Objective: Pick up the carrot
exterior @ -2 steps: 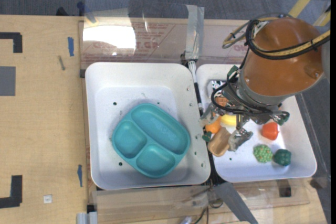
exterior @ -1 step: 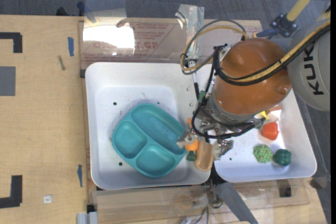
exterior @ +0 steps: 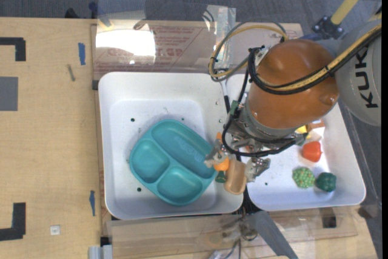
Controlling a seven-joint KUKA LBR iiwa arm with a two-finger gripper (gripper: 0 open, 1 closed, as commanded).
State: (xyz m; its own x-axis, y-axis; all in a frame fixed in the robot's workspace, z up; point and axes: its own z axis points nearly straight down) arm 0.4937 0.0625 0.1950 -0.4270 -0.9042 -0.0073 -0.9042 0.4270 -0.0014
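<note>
Carrot: lay just right of the teal tray — at the bins' divide.
Jaws: over it — state unreadable.

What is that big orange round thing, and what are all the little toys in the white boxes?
That orange ball is part of a robot arm, seen from a camera up above the bench. Under it is its hand, hanging over the edge where two white bins meet. The left bin holds a teal plate with sections. Right beside the hand you can see something orange, probably the carrot it should pick up, but I cannot tell if it has grabbed it. The right bin holds toy food: a red piece, a light green piece and a dark green one.
</note>
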